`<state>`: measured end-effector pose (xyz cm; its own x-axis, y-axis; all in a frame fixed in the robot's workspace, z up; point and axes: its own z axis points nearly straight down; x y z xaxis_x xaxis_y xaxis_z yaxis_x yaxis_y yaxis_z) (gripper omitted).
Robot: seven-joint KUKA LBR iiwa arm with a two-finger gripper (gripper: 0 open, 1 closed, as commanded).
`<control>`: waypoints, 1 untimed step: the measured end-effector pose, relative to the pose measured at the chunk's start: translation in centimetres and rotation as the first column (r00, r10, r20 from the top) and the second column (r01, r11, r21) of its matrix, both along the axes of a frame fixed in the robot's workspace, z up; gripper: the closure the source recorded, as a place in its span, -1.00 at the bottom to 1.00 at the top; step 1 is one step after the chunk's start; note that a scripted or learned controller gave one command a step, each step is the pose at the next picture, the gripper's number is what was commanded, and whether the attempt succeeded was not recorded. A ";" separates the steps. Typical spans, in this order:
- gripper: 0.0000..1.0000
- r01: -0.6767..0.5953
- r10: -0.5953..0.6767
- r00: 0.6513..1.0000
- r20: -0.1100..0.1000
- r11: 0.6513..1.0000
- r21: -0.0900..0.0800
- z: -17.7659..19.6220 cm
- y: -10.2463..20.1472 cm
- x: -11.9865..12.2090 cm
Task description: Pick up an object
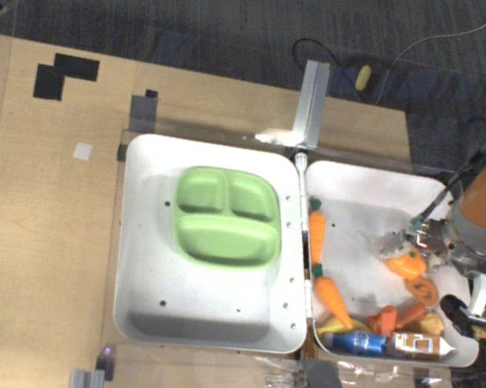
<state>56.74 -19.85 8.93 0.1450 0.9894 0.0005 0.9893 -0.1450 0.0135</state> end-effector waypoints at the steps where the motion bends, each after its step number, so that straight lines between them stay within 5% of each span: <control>1: 1.00 -0.002 0.002 1.000 0.003 1.000 0.001 1.1 0.1 0.1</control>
